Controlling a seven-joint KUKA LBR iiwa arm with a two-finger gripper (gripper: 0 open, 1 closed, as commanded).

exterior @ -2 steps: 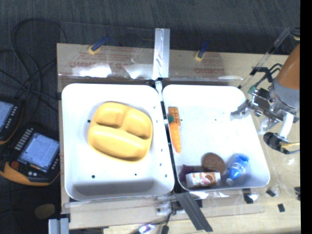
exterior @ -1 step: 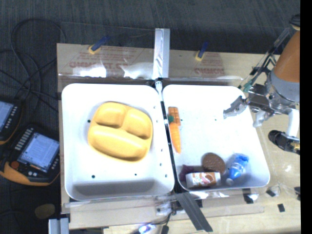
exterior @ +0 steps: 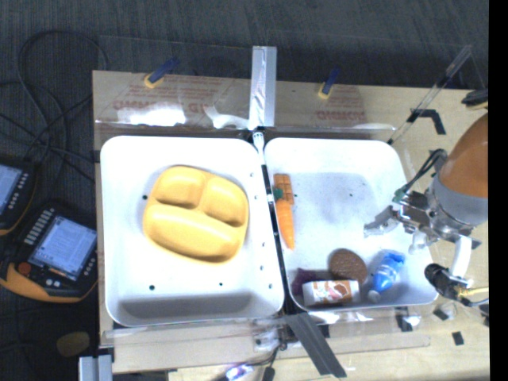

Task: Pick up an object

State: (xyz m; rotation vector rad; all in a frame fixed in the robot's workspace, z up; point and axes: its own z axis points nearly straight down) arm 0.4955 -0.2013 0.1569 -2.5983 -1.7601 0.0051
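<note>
The tool point(exterior: 397, 219), its grip impossible to read from here, hangs at three o'clock over the right bin point(exterior: 333, 153); drop squarely onto the blue bottle point(exterior: 386, 272) at five o'clock, clear of the brown disc point(exterior: 346, 263).

No writing can be read at this size. The clear plastic sheet point(exterior: 186, 101) across the upper middle of the frame carries reddish print, too faint and blurred to make out. The small bottle point(exterior: 331, 291) lying at the lower edge of the right bin point(exterior: 333, 173) has an orange-and-white label, also illegible.
</note>
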